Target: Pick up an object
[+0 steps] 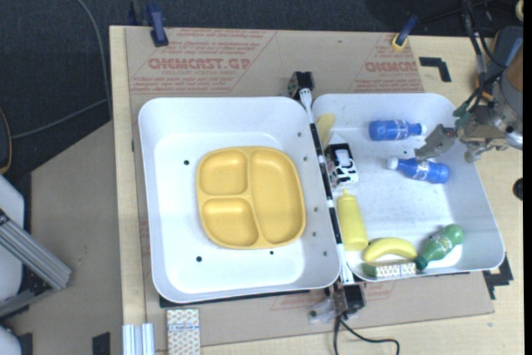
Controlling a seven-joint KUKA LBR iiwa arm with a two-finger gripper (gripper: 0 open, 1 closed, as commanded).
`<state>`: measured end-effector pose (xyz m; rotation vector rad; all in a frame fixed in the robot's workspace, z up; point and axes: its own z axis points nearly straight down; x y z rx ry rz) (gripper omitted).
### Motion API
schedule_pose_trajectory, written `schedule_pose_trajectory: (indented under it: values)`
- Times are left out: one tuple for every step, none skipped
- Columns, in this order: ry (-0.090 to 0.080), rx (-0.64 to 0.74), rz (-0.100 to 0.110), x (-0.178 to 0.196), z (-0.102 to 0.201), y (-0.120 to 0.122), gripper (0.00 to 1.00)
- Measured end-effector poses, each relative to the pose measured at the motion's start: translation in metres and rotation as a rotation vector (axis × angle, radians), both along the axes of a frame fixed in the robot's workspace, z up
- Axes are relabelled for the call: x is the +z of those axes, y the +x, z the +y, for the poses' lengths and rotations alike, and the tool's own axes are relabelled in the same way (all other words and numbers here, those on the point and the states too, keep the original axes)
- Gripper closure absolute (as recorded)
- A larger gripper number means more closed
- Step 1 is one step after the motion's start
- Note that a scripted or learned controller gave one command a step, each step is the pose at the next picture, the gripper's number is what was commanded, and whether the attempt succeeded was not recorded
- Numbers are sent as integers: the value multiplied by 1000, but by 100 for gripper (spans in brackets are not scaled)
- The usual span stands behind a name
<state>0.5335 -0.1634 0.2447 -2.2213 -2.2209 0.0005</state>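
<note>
The right bin holds several objects. One blue bottle lies near its far wall, and a second blue bottle lies just below it. A yellow squeeze bottle rests along the left wall. A banana and a green bottle sit at the front. A black-and-white item lies by the divider. My gripper hangs over the bin's right side, open, with one finger slanting toward the lower blue bottle. It holds nothing.
The left bin holds a yellow divided plate. A small patterned box lies at the right bin's front edge. A yellow piece sits at its far left corner. Blue clamps grip the bench's far edge.
</note>
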Motion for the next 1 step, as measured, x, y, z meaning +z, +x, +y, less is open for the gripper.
schedule_pose_trajectory:
  values:
    - [0, 1, 2, -125, -2, 66, 0]
